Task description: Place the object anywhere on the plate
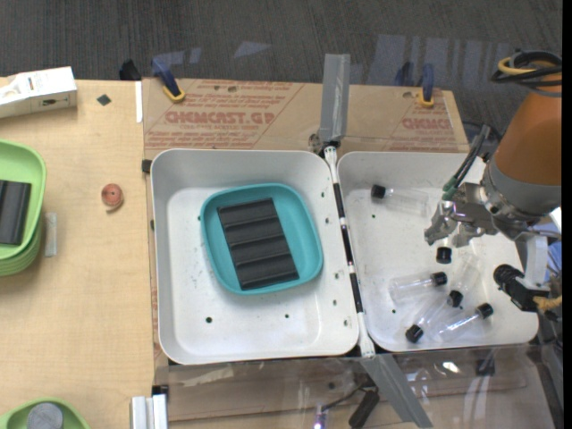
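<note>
My claw (444, 224) hovers over the right bin (393, 329), its opening beyond telling, nearest the capped tube (441, 254) I must still grasp and carry to the teal plate (214, 239).

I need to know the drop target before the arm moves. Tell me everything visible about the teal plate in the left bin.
The teal plate is a rounded-square dish of what looks like plastic, with a raised rim. It lies flat, slightly rotated, near the middle of the left white bin, resting on its floor. A dark ribbed rectangular insert covers its centre. Nothing else touches it.
</note>
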`<state>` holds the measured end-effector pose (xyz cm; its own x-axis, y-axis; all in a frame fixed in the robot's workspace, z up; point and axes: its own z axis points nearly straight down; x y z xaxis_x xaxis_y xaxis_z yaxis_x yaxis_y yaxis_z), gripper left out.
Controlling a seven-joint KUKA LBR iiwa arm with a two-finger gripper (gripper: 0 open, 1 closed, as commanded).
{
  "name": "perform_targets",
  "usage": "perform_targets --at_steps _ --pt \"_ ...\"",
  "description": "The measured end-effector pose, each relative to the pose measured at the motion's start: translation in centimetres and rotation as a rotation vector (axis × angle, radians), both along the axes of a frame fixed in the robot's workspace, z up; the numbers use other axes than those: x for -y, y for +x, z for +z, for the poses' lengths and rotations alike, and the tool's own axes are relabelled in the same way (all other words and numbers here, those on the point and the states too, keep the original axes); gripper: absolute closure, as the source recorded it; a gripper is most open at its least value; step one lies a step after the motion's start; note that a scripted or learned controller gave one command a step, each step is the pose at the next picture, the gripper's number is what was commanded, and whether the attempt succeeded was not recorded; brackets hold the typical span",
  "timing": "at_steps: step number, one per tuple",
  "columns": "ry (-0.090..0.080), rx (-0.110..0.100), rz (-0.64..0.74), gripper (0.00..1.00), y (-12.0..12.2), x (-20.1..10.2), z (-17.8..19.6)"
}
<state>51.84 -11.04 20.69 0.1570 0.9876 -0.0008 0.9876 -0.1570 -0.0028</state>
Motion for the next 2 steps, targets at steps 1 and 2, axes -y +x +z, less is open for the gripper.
perform_targets --at_steps 1,2 --pt "0.000 0.000 0.000 0.00 0.0 0.0 0.0" --pt "-0.001 -0.001 -0.062 0.00 -1.1 5.5 4.7"
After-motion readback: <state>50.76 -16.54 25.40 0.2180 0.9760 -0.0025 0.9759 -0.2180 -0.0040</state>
